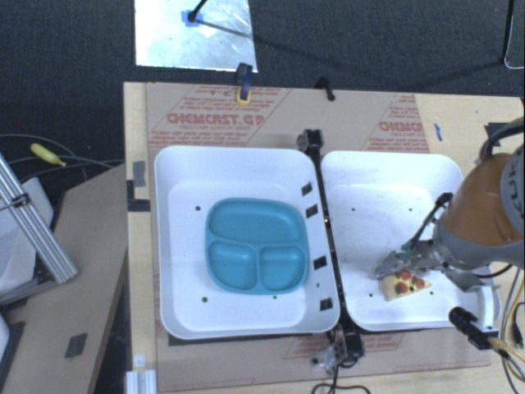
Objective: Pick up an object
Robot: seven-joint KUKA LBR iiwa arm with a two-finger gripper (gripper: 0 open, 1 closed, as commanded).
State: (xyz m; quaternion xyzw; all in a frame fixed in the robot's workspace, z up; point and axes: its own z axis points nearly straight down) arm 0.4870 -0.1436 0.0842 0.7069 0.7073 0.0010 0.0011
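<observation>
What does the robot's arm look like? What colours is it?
The grey robot arm is thick and rounded, with a wide orange band wrapped above its wrist. Black cables run along it down to a small dark metal gripper at the tip.

Single fixed camera above bench, looking down at a slant. Takes in both white bins side by side; arm enters from right. Moderate distance.
</observation>
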